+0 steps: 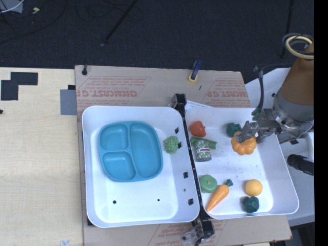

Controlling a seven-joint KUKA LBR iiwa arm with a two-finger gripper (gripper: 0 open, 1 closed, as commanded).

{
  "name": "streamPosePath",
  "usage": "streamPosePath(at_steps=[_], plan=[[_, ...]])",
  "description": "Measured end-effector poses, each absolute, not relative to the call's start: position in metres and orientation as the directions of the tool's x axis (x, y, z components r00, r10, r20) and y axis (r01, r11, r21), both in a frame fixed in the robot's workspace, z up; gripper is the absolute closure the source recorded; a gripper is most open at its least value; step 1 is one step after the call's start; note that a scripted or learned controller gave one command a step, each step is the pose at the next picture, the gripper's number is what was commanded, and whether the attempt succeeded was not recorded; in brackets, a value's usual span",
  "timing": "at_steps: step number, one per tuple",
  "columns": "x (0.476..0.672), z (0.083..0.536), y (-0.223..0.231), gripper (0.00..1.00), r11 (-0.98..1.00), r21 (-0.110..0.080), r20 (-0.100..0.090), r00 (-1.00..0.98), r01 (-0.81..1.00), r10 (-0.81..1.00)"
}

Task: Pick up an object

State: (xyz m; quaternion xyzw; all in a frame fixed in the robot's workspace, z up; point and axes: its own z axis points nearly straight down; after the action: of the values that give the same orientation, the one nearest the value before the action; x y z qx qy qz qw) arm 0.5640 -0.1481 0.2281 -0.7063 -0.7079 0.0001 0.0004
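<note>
My gripper point(249, 132) hangs over the upper right part of the right bin point(277, 178). It is directly above and touching the top of an orange pumpkin-like toy point(244, 146). A dark green leafy toy point(233, 129) lies just left of the gripper. Also in this bin are a red pepper point(197, 129), a small jar with green contents point(203, 150), a green round piece point(208, 182), a carrot point(217, 197), a yellow-orange fruit point(253, 187) and a dark green toy point(250, 204).
The left bin point(97, 199) holds a blue divided plate point(129, 151) and a light green broccoli point(171, 145) by its right wall. A black divider point(188, 152) runs between the bins. Cardboard point(133, 88) lies under both.
</note>
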Motion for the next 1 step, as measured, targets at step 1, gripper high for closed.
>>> streamPosePath(at_steps=[1], plan=[[0.5780,0.2313,-0.0986,1.00,0.005,-0.002,0.002,-0.005,1.000,1.000]])
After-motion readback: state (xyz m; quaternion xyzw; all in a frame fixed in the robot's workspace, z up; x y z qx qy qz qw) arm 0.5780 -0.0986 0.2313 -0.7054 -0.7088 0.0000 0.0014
